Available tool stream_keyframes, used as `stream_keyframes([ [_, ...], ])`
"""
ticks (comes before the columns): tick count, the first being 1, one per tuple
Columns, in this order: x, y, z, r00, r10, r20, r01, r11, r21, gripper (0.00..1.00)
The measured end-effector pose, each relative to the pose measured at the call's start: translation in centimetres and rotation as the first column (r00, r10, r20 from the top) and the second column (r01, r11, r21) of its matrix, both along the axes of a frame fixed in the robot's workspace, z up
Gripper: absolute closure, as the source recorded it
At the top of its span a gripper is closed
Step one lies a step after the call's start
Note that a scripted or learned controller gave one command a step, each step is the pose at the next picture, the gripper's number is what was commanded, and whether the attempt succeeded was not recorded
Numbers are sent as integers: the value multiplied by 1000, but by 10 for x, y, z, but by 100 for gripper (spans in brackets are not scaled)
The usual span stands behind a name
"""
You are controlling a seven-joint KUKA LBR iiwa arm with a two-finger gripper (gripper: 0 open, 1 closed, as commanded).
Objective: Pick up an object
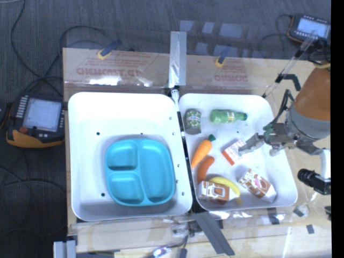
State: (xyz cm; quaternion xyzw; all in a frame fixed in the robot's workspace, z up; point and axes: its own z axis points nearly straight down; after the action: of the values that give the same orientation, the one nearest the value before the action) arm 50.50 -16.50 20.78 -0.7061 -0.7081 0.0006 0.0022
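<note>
Two white bins sit side by side on the desk point(80, 69). The left bin point(86, 112) holds a blue divided tray point(141, 172), lying flat toward the bin's near half.

The right bin point(258, 104) holds the loose items. A small can point(192, 120) stands near the far left corner, and a green bottle point(228, 116) lies on its side just right of it. Below the can, two carrots lie along the bin's left wall: the upper carrot point(200, 151), with a green top, and the lower carrot point(205, 168) just beneath it. At the near edge a brown box point(214, 193) lies with a banana point(228, 185) resting across its top. To the right of these lies a red-and-white packet point(256, 184). A small red-and-white carton point(231, 152) lies near the middle of the bin.

The arm point(314, 104) reaches in from the right, over the bin's right wall. The end effector point(251, 143) hangs low over the bin, its tip just right of the carton and seemingly touching its upper edge. Whether it is open or closed cannot be told; the carton is not visibly held.

A teach pendant point(35, 121) lies on the floor left of the desk.
</note>
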Motion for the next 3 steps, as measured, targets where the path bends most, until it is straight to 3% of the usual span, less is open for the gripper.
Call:
stream_keyframes([
  [1,67,33,-44,990,141,2,-141,990,-2,0],
  [2,79,43,-98,975,219,27,-219,976,-10,0],
  [3,23,75,-25,951,309,2,-309,951,1,0],
])
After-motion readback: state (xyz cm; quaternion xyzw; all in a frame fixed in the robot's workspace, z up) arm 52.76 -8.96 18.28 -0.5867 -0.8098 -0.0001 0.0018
